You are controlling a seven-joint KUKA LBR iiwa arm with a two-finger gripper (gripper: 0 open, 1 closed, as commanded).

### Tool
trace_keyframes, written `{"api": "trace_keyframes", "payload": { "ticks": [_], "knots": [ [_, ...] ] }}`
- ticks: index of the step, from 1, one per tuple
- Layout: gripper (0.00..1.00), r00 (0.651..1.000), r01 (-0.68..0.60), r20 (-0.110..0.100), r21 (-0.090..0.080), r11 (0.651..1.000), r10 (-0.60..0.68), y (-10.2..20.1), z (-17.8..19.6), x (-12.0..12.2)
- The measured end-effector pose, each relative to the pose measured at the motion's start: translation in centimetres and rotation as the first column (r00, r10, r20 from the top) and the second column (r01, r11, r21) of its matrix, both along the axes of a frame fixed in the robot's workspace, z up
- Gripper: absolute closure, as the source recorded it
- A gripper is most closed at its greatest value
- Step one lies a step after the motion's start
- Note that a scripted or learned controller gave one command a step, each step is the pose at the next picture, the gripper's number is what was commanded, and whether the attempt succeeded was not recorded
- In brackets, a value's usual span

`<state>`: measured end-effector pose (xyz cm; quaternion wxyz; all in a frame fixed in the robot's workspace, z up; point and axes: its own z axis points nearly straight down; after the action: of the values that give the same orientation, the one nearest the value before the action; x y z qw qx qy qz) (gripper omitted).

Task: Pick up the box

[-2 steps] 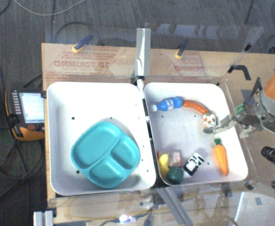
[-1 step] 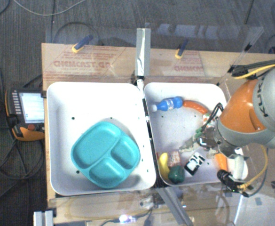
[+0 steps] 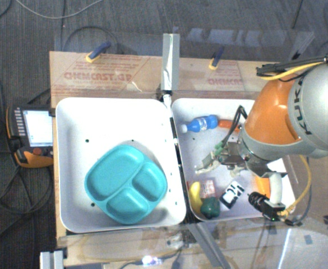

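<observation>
A small black-and-white box (image 3: 231,195) lies near the front of the right bin (image 3: 181,150), beside a small pinkish box (image 3: 208,188). My gripper (image 3: 226,157) hangs over the middle of that bin, a little behind and above both boxes, under the orange band of the arm (image 3: 270,119). Both boxes lie apart from the gripper on the bin floor. The arm hides the right part of the bin.
In the right bin are a clear bottle with a blue cap (image 3: 202,123), a yellow fruit (image 3: 194,192), a dark green ball (image 3: 211,208) and an orange piece (image 3: 262,184). The left bin (image 3: 74,128) holds a teal divided plate (image 3: 126,182).
</observation>
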<state>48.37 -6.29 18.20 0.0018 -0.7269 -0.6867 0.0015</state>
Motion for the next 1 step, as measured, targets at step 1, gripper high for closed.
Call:
{"api": "trace_keyframes", "payload": {
  "ticks": [1],
  "knots": [
    [0.0,0.99,0.138,0.001,-0.004,0.99,-0.138,-8.08,2.42,6.62]
  ]
}}
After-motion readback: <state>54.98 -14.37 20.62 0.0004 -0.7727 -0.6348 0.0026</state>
